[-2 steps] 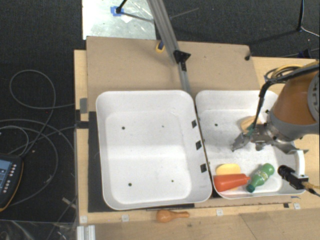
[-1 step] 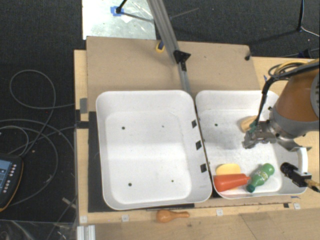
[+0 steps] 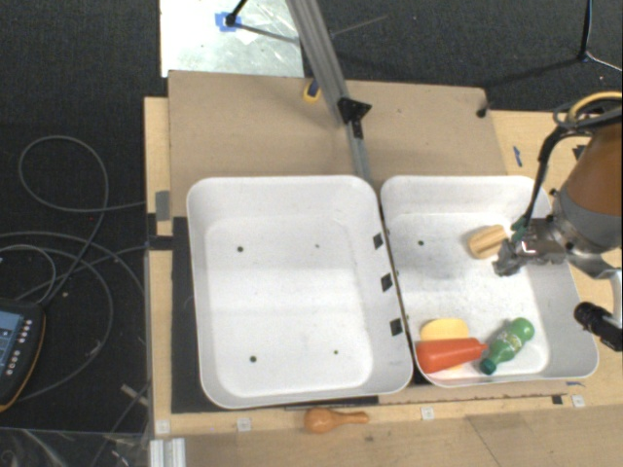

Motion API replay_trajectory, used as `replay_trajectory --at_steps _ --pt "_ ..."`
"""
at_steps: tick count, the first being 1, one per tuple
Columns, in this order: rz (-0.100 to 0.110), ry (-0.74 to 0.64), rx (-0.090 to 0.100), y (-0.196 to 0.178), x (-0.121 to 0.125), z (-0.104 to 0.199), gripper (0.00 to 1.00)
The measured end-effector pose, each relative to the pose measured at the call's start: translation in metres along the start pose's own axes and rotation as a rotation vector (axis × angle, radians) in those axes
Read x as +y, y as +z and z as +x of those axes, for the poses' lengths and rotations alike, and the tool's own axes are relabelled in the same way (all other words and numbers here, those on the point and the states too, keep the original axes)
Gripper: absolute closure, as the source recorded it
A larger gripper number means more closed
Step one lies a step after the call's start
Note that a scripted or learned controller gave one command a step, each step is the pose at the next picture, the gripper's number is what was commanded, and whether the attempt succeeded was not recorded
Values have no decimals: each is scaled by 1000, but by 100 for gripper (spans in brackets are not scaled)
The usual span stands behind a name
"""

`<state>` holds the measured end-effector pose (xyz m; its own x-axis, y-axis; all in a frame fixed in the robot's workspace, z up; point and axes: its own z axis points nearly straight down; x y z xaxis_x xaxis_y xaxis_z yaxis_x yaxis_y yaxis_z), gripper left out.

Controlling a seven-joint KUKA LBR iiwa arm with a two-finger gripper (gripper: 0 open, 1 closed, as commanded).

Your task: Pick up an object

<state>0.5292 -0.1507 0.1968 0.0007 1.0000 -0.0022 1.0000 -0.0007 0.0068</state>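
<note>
Two white bins [image 3: 292,202] sit on a brown bench [image 3: 243,125] over dark carpet [image 3: 78,66]; hand [image 3: 511,259] grip state unclear.

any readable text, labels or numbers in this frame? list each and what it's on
None readable.
Handheld control pendant with a lit blue screen on the floor: content too small and blurred to read.
Green plastic bottle in the right white bin: no legible label.
</note>
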Motion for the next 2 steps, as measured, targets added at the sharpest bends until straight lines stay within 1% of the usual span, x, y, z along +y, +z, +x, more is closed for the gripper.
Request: replay_trajectory --at_steps 1,2 --pt "4 -3 2 -9 1 0 100" --pt "3 -11 4 -14 28 48 100"
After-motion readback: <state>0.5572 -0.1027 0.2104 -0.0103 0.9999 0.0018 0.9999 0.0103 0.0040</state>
